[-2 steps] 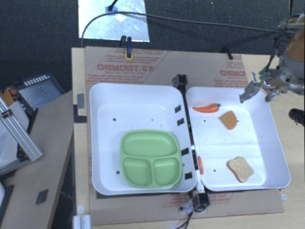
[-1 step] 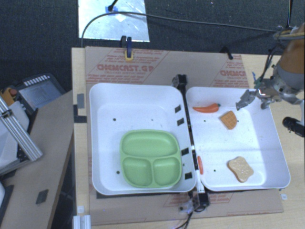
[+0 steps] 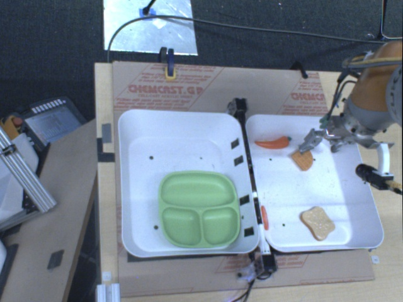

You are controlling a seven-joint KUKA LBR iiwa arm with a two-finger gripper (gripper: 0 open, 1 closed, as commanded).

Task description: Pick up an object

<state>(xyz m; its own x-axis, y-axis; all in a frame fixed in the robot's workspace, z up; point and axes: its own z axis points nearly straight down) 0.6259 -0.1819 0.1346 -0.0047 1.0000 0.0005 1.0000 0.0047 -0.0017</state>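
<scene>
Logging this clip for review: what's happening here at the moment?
The grey arm's end effector is down in the right bin, right at a small orange-brown piece beside a carrot. A slice of bread lies nearer the front. The left bin has a green divided plate. No lift is evident.

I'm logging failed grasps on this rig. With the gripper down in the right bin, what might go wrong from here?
1. The gripper sits over the small orange-brown piece, a low, flat item; the fingers may slide off it.
2. The carrot lies just beside it and may get nudged.
3. Both lie near the right bin's back wall, leaving little room.
</scene>
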